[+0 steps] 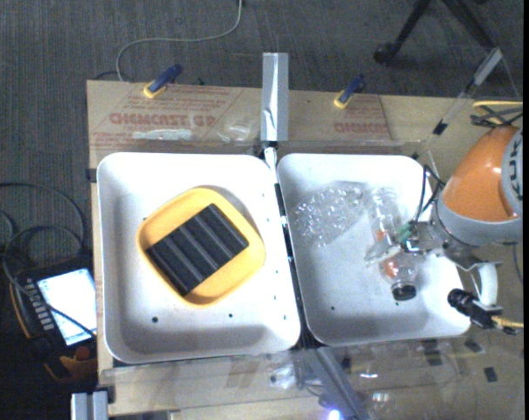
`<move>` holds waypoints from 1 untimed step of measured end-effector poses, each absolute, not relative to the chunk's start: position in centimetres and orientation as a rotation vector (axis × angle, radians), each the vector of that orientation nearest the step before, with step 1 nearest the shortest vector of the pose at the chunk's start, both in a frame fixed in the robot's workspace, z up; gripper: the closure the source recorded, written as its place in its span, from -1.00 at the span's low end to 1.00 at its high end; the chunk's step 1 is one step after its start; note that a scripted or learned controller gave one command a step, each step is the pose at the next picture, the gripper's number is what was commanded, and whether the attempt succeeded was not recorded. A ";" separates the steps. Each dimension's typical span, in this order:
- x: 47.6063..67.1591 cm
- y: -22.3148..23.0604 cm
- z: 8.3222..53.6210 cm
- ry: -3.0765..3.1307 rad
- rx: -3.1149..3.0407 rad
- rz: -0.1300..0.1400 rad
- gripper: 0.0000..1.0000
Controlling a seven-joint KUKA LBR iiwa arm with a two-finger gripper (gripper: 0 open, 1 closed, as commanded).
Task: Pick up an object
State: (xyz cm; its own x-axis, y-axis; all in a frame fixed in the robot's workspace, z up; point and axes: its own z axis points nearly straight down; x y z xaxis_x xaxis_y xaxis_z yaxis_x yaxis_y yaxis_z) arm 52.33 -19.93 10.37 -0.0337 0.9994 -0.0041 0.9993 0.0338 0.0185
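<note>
Clear plastic bottle (pixel 394 250) lies beside crinkled transparent wrap (pixel 327 210).

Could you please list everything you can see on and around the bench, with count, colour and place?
White bins: two, side by side on the bench; left bin, right bin.
Yellow object with black ribbed top: one, centre of the left bin.
Clear crinkled plastic: one, transparent, upper part of the right bin.
Clear plastic bottle: one, transparent, lying in the right bin, under the arm's wrist.
Clamps: two, blue and yellow, far bench edge.
Tablet: one, lit screen, on the floor at left.
Arm: one, grey and orange, over the right bin's right side.
</note>
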 end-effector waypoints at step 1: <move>49.9 -21.6 9.7 2.383 2.010 0.035 1.00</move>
State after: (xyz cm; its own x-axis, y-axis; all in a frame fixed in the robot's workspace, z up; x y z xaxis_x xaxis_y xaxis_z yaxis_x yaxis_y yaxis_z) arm 49.95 -21.63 9.74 -0.1686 0.9857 -0.0036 0.9852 0.1686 0.0324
